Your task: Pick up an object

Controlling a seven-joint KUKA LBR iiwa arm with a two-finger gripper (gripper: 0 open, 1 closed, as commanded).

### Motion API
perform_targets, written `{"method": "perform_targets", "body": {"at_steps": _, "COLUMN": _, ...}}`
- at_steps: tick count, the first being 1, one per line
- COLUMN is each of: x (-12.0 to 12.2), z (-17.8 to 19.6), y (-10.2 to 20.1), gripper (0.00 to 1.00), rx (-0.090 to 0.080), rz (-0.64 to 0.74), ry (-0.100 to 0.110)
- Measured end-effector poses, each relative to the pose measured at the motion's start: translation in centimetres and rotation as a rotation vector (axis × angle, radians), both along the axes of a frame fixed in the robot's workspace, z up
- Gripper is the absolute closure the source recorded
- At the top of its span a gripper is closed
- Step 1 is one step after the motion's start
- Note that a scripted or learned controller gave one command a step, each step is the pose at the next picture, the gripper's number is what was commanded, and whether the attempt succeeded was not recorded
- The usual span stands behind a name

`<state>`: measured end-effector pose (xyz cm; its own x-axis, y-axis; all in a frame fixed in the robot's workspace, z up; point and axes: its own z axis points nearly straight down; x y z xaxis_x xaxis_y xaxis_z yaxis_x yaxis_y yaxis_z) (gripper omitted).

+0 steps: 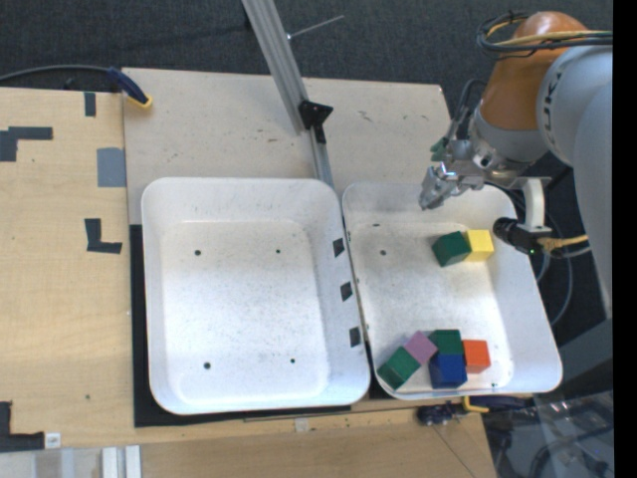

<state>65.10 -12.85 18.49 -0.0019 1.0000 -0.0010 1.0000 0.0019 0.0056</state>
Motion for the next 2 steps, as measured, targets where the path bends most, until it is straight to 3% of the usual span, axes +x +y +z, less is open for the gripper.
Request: {"method": "perform_targets", "body": {"at_steps": 2, "x": 0.4, "z": 9.4, "y": -0.9, "gripper": 1.0, "rx": 0.0, "rz": 0.0, "ry": 0.002}}
